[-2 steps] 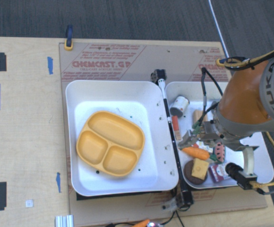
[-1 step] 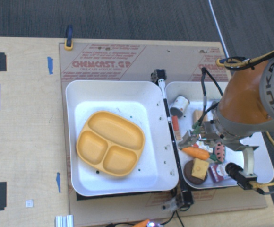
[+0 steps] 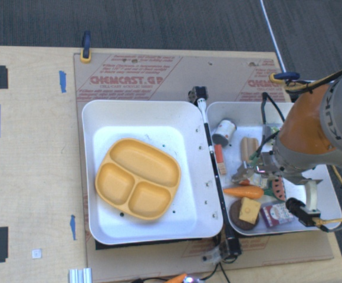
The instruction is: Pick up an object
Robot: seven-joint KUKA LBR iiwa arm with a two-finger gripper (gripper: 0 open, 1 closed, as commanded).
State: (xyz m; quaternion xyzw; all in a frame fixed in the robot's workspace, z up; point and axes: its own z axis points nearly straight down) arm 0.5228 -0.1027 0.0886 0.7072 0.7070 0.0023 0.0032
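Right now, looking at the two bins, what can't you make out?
- Gripper: the wrist and orange band above hide it in the camera view, so open, shut or holding cannot be told.
- Right bin: the arm covers much of its right part, hiding whatever lies under it.
- Purple packet: its print is too small to read.
- Red item beside the carrot: half covered by the arm, identity unclear.

Left bin: yellow tray sits in middle, bare white floor all round tray. Right of tray, other bin crowded: carrot, cheese, can packed close. Arm covers far side.
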